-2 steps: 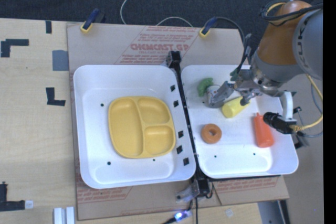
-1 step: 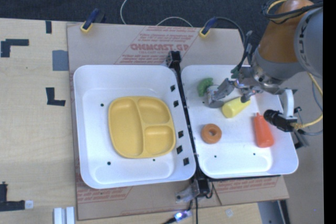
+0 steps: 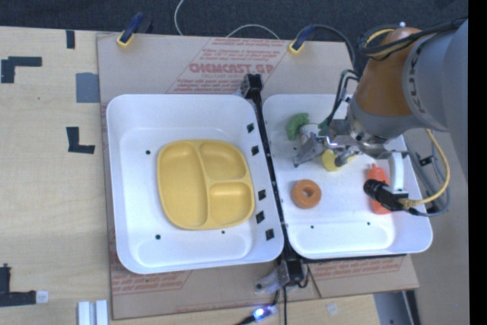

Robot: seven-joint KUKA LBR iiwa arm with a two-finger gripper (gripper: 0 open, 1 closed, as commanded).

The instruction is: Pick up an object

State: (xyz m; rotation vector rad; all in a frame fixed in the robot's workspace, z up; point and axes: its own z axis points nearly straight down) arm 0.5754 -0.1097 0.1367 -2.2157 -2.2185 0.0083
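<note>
- Grey and orange, the arm (image 3: 396,87) sat highest and closest to the lens. It covered the upper right part of the right bin (image 3: 411,243), so anything under it could be knocked without being seen.
- Below the wrist, the pincer (image 3: 318,148) was low in the bin's upper middle. Whether it was open or closed could not be told, as the metal parts blurred together at that spot.
- A small yellow piece (image 3: 332,160) lay right against the pincer, looking more beside it than inside it. As the likeliest target, it could be nudged aside or pinched at its edge and then slip on the lift.
- A green piece (image 3: 297,124) lay just beside the pincer on the far side. A close could catch it together with the yellow one, or push it towards the bin wall.
- An orange ring (image 3: 307,194) lay flat nearby, apart from the pincer and nearer the front. Its low profile would probably give a poor hold from above.
- An orange-red piece (image 3: 375,186) rested near the right wall, close to the arm's cabling, which could drag it.
- The left bin (image 3: 114,118) held a yellow divided plate (image 3: 205,183), well apart and not at risk.
</note>
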